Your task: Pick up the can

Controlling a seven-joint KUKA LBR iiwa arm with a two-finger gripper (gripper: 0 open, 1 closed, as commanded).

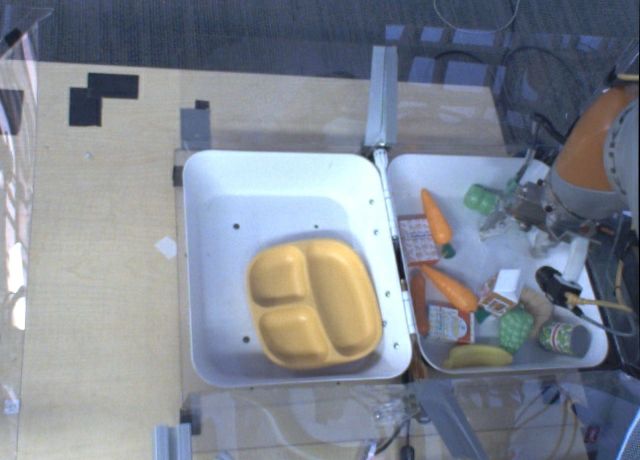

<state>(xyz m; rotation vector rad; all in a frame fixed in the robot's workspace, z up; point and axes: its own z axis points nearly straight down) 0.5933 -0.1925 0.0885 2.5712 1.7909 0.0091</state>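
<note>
The can is small, with a green and pale label, and lies on its side in the front right corner of the right bin. My gripper hangs over the back of that bin, well behind the can. It is close beside a green object on its left. I cannot tell whether it touches that object.
The right bin also holds two carrots, small cartons, a banana and a knobbly green ball just left of the can. A yellow divided plate sits in the left bin.
</note>
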